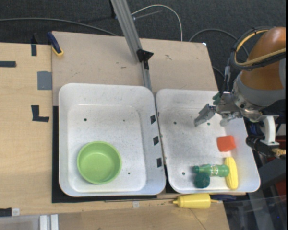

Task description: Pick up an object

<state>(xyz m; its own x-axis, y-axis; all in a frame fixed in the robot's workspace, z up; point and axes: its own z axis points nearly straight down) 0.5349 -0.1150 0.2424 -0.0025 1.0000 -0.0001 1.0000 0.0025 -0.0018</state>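
Two shallow white bins are seen side by side on a wooden bench, viewed from above at a slant. The left bin [69,104] holds a single green bowl [99,162], set upright near its front left corner. The right bin [182,143] holds four things, all gathered toward its front right: an orange block [226,143], a yellow banana-shaped piece [231,172] just below it, a green bottle [211,169] lying on its side with one end against the yellow piece, and a dark teal object [201,180] touching the bottle's underside. A yellow bottle-like item [194,201] is seen lying outside the bins, on the bench just in front of the right bin. The gripper [212,116] is positioned over the back half of the right bin, above and apart from the orange block; its fingers are spread apart, with nothing seen between them. A grey metal pole [127,23] crosses the bench behind the bins.
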